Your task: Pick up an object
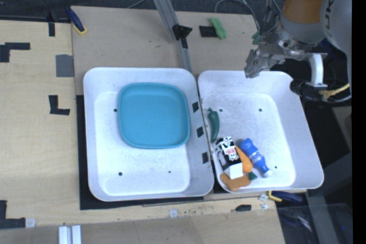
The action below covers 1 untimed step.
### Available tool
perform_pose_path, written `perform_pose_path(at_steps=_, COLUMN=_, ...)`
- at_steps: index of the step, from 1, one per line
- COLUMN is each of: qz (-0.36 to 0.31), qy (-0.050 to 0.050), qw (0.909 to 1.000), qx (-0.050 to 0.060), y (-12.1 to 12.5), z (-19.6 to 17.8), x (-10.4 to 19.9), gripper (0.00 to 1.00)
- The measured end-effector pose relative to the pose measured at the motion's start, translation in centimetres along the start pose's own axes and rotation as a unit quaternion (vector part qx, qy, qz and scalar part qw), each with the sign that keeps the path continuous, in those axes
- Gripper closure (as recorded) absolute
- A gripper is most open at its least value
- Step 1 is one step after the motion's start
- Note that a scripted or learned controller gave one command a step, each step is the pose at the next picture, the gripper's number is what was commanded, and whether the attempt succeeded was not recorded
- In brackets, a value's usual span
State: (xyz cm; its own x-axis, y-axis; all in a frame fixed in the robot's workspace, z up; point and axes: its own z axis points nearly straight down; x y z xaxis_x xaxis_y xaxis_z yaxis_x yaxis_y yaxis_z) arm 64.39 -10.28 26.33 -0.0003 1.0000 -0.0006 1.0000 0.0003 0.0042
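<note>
Camera view is showing the grey two-finger gripper point(253, 70) hanging over the far rim of the right shallow white bin point(286, 94), nothing visible between its fingers; whether they are parted cannot be told. A blue plastic bottle point(254, 157), an orange piece point(246, 164), a black-and-white toy point(228, 150) and a dark green curved piece point(214, 121) are lying in that bin's near-left part. A square teal plate point(154, 115) is sitting in the left white bin point(97, 123).

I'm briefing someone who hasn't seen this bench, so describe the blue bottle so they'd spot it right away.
Look in the right-hand white bin, at the cluster of small things in its near left corner. The blue bottle lies at the cluster's right edge, beside an orange piece and a black-and-white toy. It is the only bright blue thing in that bin.
</note>
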Motion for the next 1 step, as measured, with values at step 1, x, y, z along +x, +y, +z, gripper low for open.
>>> perform_pose_path(at_steps=1, qz=-0.002, qy=0.001, qw=1.0, qx=0.002, y=-1.07, z=0.85, x=4.64, gripper=1.0)
